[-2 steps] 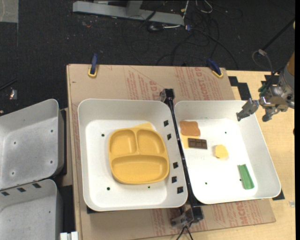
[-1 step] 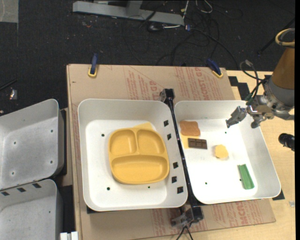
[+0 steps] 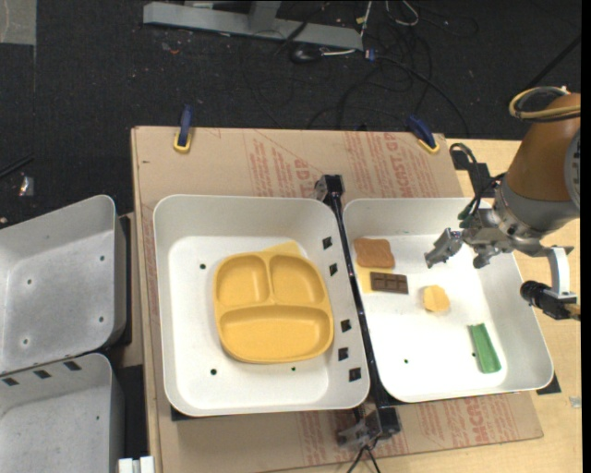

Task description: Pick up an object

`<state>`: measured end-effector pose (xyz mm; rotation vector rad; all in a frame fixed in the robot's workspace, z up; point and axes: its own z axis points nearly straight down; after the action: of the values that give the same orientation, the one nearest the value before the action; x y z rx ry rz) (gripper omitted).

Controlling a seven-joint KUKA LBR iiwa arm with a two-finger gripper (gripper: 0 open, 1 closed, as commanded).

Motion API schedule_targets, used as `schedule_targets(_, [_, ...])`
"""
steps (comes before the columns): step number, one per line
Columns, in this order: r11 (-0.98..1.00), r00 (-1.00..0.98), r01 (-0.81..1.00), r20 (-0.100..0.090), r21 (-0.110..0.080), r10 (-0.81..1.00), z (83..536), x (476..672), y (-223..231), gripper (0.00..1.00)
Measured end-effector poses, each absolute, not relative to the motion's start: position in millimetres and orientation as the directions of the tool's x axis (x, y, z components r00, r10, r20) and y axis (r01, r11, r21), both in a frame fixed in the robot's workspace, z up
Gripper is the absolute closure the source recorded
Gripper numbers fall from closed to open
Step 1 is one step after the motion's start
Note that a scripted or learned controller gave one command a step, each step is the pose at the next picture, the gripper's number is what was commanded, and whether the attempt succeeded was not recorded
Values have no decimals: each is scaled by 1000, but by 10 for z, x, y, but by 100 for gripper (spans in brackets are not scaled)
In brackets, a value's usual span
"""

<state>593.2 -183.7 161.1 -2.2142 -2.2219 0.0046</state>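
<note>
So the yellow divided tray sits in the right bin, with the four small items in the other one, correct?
Not quite. The camera view shows the yellow divided tray in the left bin; the four small items lie in the right bin, as the rest of your statement implies.

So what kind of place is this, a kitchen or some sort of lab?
Most likely a robotics lab, not a kitchen: a robot arm reaches over two white bins clamped to a cardboard-covered bench, loose cables trail on the dark floor, and the food items look like toys.
</note>
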Motion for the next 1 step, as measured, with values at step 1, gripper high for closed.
schedule_targets(1, [-2,2,1000,1,-6,1000,997,5863,-1880,0])
